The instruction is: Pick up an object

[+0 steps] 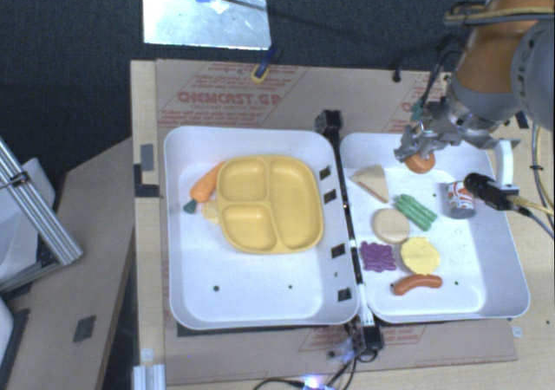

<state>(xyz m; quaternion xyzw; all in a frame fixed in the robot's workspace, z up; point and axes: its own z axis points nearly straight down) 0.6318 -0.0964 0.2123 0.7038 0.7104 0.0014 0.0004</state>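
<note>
Jaws [415, 147] hide part of the orange ball [421, 162] in the right bin [499, 280] (you cannot tell whether they grip it). Your arm [499, 59] leans in from the right, wrist angled down-left.

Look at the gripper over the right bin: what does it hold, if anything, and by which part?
Cannot be told. The gripper sits right at an orange object, but whether its fingers grasp it is unclear.

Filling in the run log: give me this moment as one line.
gripper: over right bin, at orange round piece | grasp: unconfirmed | left bin: yellow tray, carrot
</note>
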